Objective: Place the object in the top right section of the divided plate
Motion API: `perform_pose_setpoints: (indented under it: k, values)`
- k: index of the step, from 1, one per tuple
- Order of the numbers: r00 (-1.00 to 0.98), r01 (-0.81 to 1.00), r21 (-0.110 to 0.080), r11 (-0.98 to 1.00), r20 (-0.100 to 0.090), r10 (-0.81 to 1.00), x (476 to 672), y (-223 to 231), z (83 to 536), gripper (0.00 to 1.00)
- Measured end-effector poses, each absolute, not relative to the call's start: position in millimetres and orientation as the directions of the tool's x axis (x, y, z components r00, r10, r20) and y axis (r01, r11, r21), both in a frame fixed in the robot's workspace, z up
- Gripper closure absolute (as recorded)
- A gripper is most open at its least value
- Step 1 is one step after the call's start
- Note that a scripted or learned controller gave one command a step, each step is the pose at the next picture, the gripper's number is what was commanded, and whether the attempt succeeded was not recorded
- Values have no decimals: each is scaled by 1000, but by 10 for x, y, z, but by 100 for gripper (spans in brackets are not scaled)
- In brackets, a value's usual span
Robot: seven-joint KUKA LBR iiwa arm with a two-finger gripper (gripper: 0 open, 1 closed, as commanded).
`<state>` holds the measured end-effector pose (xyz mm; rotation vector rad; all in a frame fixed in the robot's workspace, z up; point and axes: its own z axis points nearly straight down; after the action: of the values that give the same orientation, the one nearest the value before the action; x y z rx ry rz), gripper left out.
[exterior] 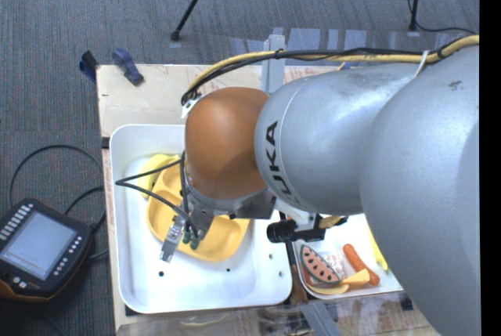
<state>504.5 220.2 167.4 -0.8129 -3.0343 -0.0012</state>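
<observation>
A yellow divided plate (pixel 162 205) lies in the left white bin (pixel 129 264), and the arm's orange band and wrist hide most of it. My gripper (pixel 180 237) hangs low over the plate's front part, near the visible front rim. Something small and dark green (pixel 192 240) shows at the gripper's tip; I cannot make out whether it is an object or part of the tool. The plate's far right sections are hidden under the arm.
The right bin (pixel 291 280) holds a watermelon slice (pixel 319 267), an orange sausage-shaped piece (pixel 358 261) and a yellow wedge (pixel 356 279). The big grey arm (pixel 368 162) covers the bench's right side. A teach pendant (pixel 39 247) lies on the floor at the left.
</observation>
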Motion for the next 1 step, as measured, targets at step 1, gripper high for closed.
perform_pose_setpoints:
  k: [1]
  values:
    - [-970, 244, 1, 970, -1, 244, 5930, 2125, 1879, 0]
